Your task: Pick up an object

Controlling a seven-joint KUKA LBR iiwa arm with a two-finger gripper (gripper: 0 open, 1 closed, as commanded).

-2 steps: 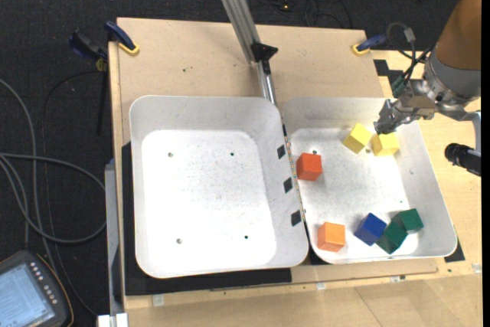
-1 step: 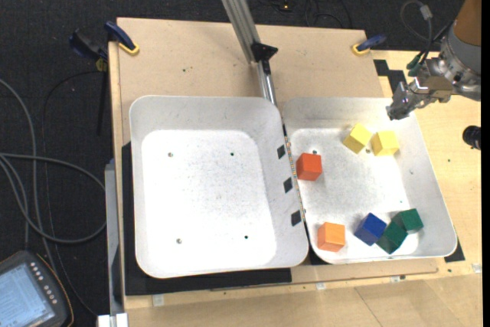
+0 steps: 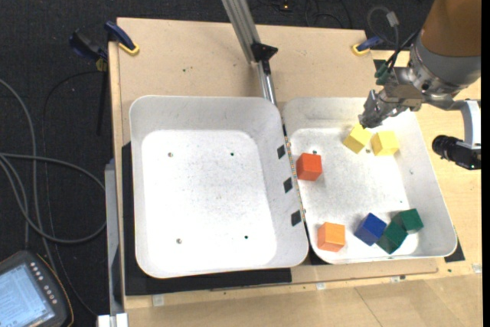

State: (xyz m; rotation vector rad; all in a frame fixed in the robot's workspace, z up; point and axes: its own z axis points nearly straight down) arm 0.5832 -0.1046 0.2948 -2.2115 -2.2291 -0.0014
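Hovering low over the back of the right-hand shallow white plastic bin (image 3: 429, 188), the grey metal jaws of the two-finger gripper (image 3: 373, 116), tips just beside the paler yellow foam cube (image 3: 356, 139). Whether spread or closed: impossible to tell, the fingertips merging into one dark wedge from this angle. Nothing visibly caught between them. Judged from that: grasp not yet made, no block lifted, the whole pick left to do, namely descend, close, raise.

Closest to the jaws, that paler yellow cube, turned on a diagonal; touching or nearly touching it on the right, a brighter yellow foam cube (image 3: 384, 142). Likeliest targets, those two, by position alone. A risk worth noting: neighbours so close that a finger may land on the second cube rather than slip beside the first.

Further out, toward the bin's left wall, a red-orange foam cube (image 3: 309, 165), standing alone. At the front, a lighter orange foam cube (image 3: 331, 236), then a blue foam cube (image 3: 371, 228), then two dark green foam cubes (image 3: 402, 229) bunched together against the blue one.

Count: two yellow, two orange-toned, one blue, two green; seven blocks, all in the right bin. Two bins, side by side on the tan wooden surface (image 3: 191, 61); the left-hand white plastic bin (image 3: 207, 188) speckled and bare of blocks.
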